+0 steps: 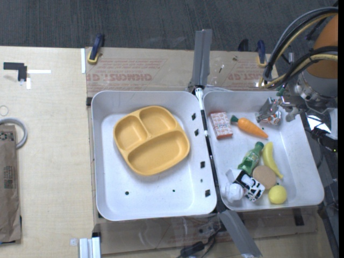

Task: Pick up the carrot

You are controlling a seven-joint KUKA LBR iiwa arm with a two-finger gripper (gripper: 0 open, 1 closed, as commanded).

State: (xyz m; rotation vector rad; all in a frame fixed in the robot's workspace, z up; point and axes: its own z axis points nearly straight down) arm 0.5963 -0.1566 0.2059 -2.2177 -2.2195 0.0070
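Note:
The carrot [250,127] is orange with a green top. It lies flat in the back part of the right bin [314,160], with its green end pointing left and its thin tip pointing right. My gripper [270,113] hangs just to the right of the carrot's thin tip and slightly behind it, close to the bin's back right corner. The arm comes in from the upper right. Nothing from the bin shows in the gripper.
A yellow divided plate [152,140] lies in the left bin [102,160]. In the right bin sit a red and white box [220,125], a green bottle [250,157], a banana [271,160], a brown disc [263,175], a lemon [277,194] and a black and white toy [250,187].

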